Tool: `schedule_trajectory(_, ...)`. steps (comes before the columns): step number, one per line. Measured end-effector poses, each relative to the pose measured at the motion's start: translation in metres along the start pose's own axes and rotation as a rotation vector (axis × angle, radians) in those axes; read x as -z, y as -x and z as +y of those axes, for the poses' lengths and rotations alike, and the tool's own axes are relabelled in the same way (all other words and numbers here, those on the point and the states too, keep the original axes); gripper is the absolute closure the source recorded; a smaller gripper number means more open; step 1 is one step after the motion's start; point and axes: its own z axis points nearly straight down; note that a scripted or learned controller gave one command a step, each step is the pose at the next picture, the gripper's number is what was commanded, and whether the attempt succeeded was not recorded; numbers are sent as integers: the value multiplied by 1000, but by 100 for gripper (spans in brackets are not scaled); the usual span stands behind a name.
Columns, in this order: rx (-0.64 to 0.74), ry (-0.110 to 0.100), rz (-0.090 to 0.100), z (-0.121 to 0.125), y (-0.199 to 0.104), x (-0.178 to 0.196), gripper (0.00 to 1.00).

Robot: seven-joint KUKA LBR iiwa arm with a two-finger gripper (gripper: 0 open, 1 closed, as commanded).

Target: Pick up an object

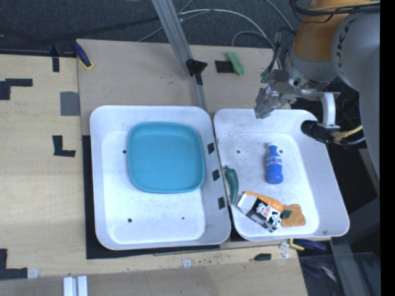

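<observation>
A small blue bottle with a white label lies in the middle of the right bin. Near that bin's front sit an orange, black and white packet and an orange piece. A dark green curved item rests against the bin's left wall. My gripper hangs over the right bin's back rim, above and behind the bottle, with nothing seen between its fingers. The fingers look close together.
The left bin holds a square turquoise plate. A slanted metal pole crosses behind the bins. A green clip and a black clamp lie on the bench at the back, with cables nearby.
</observation>
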Motion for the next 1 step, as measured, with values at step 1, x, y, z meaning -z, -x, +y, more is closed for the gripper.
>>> schedule_trajectory(1, 4, -3, 1, -18, -54, 5, 100)
